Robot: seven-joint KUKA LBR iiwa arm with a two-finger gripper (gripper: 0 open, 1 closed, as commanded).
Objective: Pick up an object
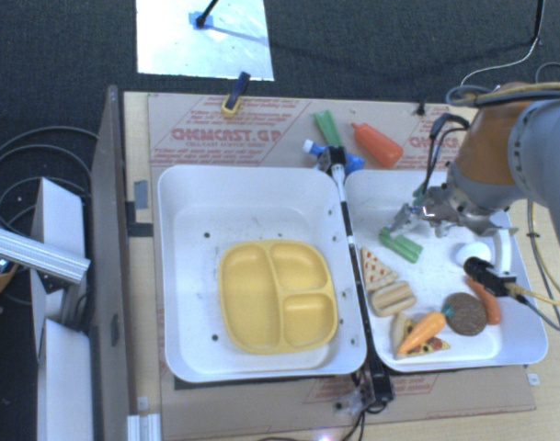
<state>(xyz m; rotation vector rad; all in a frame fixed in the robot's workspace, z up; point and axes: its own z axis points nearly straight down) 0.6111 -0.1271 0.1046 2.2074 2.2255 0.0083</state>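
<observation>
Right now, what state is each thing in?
Gripper: over the right bin, by the green stick.
Green stick: lying on the bin floor.
Tray: flat in the left bin, compartments bare.
Carrot: lying atop a yellow piece.
Hot dog: lying flat.
Cookie: lying flat.

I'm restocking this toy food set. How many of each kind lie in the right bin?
Green piece: 1
Pizza slices: 2, one partly under a carrot
Hot dog bun: 1
Orange carrots: 2
Brown disc: 1
Total: 7
</observation>
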